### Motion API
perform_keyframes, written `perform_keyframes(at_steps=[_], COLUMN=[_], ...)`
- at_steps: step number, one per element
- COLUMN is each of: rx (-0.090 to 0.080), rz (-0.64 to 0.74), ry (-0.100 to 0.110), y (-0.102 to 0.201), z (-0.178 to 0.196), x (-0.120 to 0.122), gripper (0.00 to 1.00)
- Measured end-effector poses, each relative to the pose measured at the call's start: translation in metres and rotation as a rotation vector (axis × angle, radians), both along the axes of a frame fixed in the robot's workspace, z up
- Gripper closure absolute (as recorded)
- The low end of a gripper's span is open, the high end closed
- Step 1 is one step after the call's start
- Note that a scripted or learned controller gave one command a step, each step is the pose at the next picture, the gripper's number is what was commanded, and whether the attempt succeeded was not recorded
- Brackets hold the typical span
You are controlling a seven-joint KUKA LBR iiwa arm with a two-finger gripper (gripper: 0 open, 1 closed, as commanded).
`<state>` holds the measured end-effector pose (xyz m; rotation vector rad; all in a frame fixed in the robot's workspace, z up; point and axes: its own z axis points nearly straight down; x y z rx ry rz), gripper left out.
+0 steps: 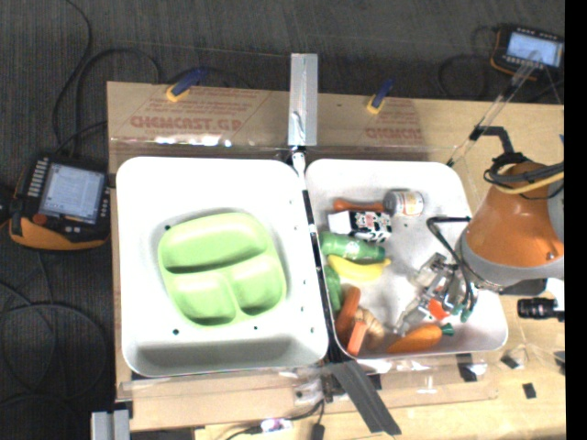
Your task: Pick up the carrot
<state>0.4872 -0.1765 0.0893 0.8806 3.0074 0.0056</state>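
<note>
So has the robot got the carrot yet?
Not yet. The tool has reached into the right bin and sits just above the carrot, which lies on the bin floor near the front edge. That is the reaching part done. Gripping the carrot and lifting it out are left.

Both white bins [211,177] read as smooth moulded plastic with a soft sheen. The green divided tray [223,266] in the left bin is plastic too — semi-gloss, with pale highlights along its ridges. The tabletop [229,113] appears to be brown board, matt, printed with red lettering. The carrot [417,339] looks like glossy orange plastic; the banana [356,268] beside it shows the same toy-like shine. The small can [404,203] is bright reflective metal. The gripper [436,302] is bare metal with coloured wiring — above it, the arm's orange band [509,227] is smooth and satin-finished.
</note>
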Motion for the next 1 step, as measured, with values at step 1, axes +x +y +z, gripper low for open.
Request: perform_keyframes(at_steps=[1], rx=[0.001], rz=[0.0], ry=[-0.007], y=[0.0012], z=[0.0105], x=[0.0022], gripper=[1.0])
